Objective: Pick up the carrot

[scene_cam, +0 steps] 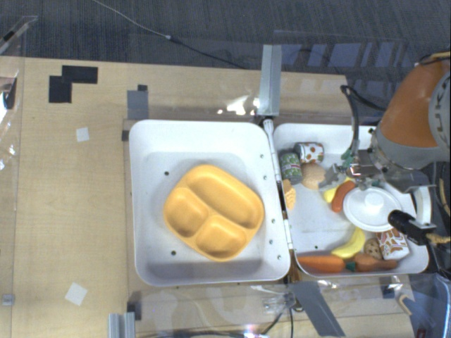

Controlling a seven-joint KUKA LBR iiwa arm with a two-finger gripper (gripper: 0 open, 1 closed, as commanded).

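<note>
End effector (pixel 345 169) hovers low over the right bin (pixel 310 220), its grip state impossible to tell. Carrot (pixel 321 263) lies along that bin's near wall, beside a banana (pixel 350 245).

Orange carrot (pixel 320 263), yellow tray (pixel 213 211) (three-part), white bins (pixel 151 189), yellow banana (pixel 351 245).

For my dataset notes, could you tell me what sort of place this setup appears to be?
Most likely a robotics lab bench for pick-and-place trials: two white bins sit side by side on a wooden bench, a yellow divided plate in one, toy food such as a carrot and banana in the other, beneath the arm.
</note>
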